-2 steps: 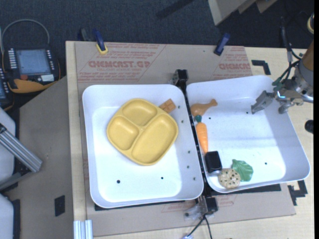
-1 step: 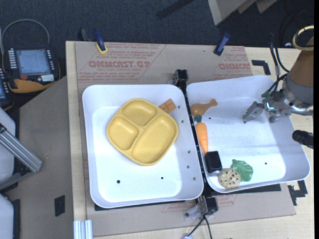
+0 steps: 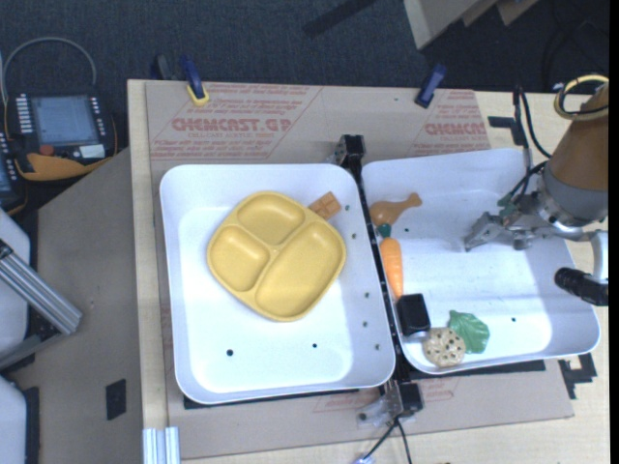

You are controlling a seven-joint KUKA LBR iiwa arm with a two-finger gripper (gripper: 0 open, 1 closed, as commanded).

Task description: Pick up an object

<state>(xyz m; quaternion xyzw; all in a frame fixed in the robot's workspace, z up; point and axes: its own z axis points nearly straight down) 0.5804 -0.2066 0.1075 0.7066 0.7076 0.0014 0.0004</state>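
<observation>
I have the end effector (image 3: 484, 230) hanging over the right bin (image 3: 522, 177), its two fingers spread apart with nothing between them, so it is open and empty. I read this as the approach step: no object is chosen by contact yet, and the pick itself is not done.

The things I could take all lie to the camera-left of the end effector, along the right bin's inner wall. Nearest is the brown drumstick (image 3: 395, 208), a little up-frame and left of the fingers. Just below it, and left of the fingers, lies the orange carrot (image 3: 391, 266), lengthwise along the wall. Further down-frame sit a small black block (image 3: 413, 313), then a cookie (image 3: 444, 346) touching a green leafy piece (image 3: 469, 329), near the bin's lower rim. Well beyond the divider, in the left bin (image 3: 193, 288), a yellow divided plate (image 3: 276, 255) rests with a small tan block (image 3: 325, 204) at its upper edge.

My judgement is that the next move calls for sliding left over the carrot or the drumstick, turning the wrist so the fingers straddle the narrow width, then lowering to the bin floor before closing. The risk I see is the wall: both pieces lie close against it, so one finger may strike the rim or push the piece away
</observation>
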